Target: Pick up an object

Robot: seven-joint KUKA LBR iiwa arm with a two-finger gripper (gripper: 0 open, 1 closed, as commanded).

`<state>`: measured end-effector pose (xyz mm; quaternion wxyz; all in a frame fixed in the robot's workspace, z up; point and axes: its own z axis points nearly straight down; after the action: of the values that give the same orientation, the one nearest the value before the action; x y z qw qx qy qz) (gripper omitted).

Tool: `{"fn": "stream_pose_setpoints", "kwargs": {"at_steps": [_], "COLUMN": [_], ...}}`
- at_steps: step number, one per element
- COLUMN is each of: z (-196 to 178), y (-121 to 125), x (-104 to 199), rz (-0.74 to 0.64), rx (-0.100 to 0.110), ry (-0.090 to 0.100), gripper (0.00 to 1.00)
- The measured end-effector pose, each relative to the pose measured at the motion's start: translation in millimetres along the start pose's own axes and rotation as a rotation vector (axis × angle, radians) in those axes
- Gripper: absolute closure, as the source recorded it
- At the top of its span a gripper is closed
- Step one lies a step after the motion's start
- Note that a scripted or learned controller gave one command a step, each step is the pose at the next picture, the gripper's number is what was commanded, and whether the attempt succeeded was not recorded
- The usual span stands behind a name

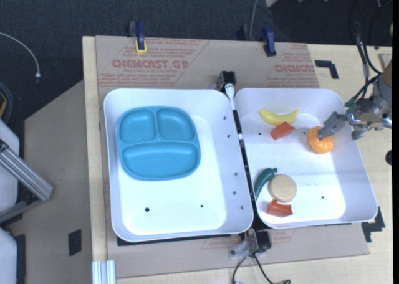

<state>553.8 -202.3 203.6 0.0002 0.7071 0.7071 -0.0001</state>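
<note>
On the tabletop [93, 152], two white bins sat side by side. The right bin [349, 195] held six pieces: nearest, a red block [280, 209], tan disc [282, 188] and green pepper [264, 179]; farther, a red wedge [282, 131], a banana [278, 115] and an orange fruit [320, 142]. The pincer [329, 127] touched the orange, apparently aiming to grasp; its opening could not be told. The left bin [181, 214] held one blue divided plate [159, 142].
</note>
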Motion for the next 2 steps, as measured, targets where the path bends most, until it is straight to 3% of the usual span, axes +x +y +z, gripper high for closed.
{"fn": "stream_pose_setpoints", "kwargs": {"at_steps": [2], "z": [117], "y": [-2], "x": [-3], "rz": [0.000], "rx": [0.007], "ry": [0.003], "gripper": [0.00]}}
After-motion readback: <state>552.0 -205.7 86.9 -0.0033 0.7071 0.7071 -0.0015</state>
